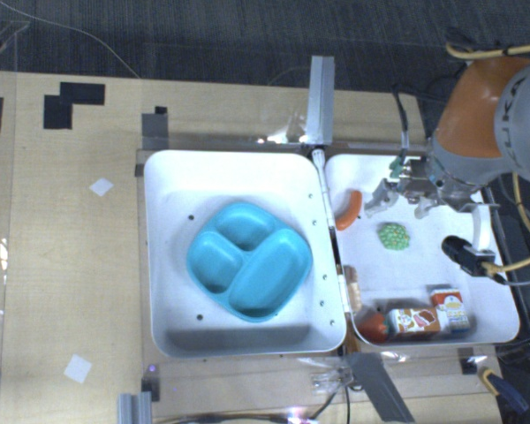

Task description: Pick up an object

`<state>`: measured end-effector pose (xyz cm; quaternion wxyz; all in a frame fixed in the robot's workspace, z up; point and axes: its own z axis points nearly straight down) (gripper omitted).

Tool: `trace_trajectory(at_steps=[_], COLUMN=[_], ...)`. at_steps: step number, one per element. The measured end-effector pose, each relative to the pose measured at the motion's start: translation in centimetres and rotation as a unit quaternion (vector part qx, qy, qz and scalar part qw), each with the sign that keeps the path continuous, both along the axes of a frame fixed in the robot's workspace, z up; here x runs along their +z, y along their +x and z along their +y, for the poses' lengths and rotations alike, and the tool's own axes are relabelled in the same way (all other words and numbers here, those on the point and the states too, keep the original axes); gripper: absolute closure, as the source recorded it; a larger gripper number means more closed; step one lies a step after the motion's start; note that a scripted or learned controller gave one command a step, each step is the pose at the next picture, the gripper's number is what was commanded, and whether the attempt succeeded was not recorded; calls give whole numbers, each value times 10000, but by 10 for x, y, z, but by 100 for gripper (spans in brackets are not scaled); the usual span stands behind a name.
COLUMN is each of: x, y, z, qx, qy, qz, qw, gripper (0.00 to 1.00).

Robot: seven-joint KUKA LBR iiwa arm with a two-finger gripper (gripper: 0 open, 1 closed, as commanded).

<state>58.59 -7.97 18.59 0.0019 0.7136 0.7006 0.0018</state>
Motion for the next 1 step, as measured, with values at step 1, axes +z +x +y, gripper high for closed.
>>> trace_trajectory(at_steps=[1], x=[-97], y=[0], z=[-41], qx=[74], qy=[-5], qz=[-22], qw=[10000], gripper=[0])
